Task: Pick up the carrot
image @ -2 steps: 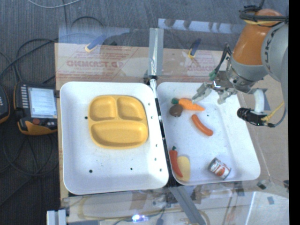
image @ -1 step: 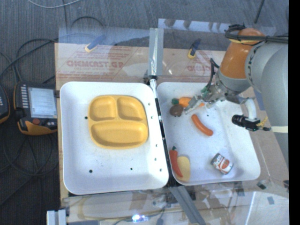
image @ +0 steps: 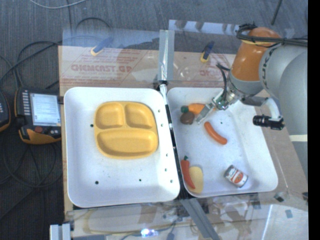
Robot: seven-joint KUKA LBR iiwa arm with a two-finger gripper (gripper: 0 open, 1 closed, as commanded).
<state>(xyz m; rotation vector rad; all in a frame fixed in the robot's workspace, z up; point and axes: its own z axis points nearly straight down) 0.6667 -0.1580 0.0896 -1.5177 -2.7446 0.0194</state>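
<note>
Camera view from above the bench: at far left, off the bench, lies a handheld control pendant [image: 39,114] with a lit screen. The left bin [image: 80,184] holds a yellow divided tray [image: 126,129]. In the right bin [image: 260,156], the carrot [image: 185,172] lies along the near left wall, touching a pale yellow piece [image: 196,178]. Farther back sit a brown round item [image: 187,117] and an orange piece [image: 196,108], then a sausage [image: 215,133] near the middle and a small can [image: 235,176] at the near right. The gripper [image: 204,115] reaches down beside the orange piece, well apart from the carrot; whether its fingers are parted or closed cannot be told.
</note>
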